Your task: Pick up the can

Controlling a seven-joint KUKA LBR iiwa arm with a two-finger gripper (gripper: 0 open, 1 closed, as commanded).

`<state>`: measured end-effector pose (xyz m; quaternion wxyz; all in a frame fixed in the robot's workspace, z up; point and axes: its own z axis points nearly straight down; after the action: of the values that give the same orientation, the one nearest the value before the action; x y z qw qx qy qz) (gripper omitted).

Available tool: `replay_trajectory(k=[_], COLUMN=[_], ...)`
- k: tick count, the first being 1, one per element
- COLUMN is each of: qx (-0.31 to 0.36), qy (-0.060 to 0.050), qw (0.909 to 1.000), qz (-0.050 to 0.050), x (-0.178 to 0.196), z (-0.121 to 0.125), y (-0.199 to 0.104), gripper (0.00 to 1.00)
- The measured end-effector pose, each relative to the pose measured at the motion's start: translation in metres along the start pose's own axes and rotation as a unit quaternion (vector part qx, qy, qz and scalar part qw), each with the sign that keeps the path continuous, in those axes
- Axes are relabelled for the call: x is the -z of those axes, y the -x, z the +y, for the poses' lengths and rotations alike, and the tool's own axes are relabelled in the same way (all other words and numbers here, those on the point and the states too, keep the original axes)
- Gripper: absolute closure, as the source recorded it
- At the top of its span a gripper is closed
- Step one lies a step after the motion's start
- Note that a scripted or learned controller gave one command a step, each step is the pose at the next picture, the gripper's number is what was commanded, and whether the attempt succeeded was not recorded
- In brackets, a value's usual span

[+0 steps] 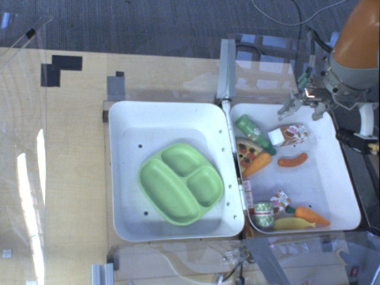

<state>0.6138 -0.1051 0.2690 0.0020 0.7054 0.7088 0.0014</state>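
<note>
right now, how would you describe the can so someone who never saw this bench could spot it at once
Look in the right bin, the one crowded with toy food, and go to its near-left corner. The can stands there upright, beside a yellow banana and a carrot. It is the only short cylinder, with a green label.

Divided plate (pixel 181 183) is set in left bin (pixel 127 129); can (pixel 263 214) is placed at right bin (pixel 344 183) front-left corner.
</note>
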Motion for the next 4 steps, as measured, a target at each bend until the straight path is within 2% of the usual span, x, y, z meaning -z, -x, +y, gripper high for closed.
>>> replay_trajectory(k=[1, 2, 3, 4], qx=[-0.099, -0.062, -0.005, -0.004], qy=[0.003, 0.004, 0.004, 0.009], qw=[0.9951, 0.9981, 1.0000, 1.0000], qz=[0.000, 0.001, 0.000, 0.000], x=[-0.180, -0.179, -0.179, -0.167], z=[-0.070, -0.118, -0.123, -0.120], y=[0.045, -0.003, 0.028, 0.027], gripper=[0.00, 0.00, 0.00, 1.00])
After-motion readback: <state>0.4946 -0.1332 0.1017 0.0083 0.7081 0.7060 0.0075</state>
